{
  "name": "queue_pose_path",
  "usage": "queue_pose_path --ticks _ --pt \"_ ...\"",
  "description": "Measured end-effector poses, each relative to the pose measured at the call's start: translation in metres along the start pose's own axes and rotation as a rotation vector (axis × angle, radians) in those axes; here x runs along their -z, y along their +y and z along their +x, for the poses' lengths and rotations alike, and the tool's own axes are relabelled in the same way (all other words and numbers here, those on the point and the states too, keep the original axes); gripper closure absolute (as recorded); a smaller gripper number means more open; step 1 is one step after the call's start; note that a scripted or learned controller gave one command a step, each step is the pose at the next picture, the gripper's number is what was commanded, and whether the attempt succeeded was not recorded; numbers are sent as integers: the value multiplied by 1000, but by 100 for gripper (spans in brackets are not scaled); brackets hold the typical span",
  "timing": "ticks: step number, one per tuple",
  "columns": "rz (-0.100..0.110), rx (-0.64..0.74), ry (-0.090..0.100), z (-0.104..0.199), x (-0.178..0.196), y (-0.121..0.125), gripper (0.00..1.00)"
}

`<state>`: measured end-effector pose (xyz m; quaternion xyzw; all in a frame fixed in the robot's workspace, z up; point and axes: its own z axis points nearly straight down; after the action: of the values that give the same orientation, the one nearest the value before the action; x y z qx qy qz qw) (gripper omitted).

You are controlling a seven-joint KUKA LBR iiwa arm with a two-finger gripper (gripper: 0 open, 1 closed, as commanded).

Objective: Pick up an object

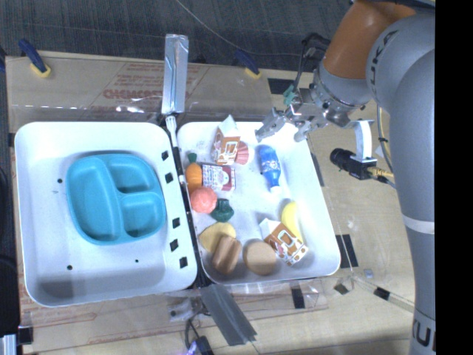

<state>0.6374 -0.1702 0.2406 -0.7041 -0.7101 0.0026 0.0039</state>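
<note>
My gripper (285,129) hangs over the back rim of the right bin (323,217), open, with nothing between its pale fingers (267,130). Just in front of it lies a blue bottle (269,166). To the bottle's left are a red-and-white carton (230,150) and a second carton (216,176). Along the bin's left side sit an orange fruit (194,174), a pink ball (203,200) and a dark green piece (224,211). Toward the front lie a yellow banana (290,216), another small carton (287,245), two brown buns (260,257) and a yellow item (212,234).
The left bin (37,265) holds a blue divided tray (118,196). A ridge with black clips (177,220) separates the two bins. A silver bar (175,72) stands at the back between them. The arm (406,87) fills the right side.
</note>
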Motion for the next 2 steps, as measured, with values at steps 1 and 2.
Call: queue_pose_path --ticks 1,2 --pt "-4 -315 2 -19 -150 -25 0" --pt "4 -308 3 -17 -143 -26 100"
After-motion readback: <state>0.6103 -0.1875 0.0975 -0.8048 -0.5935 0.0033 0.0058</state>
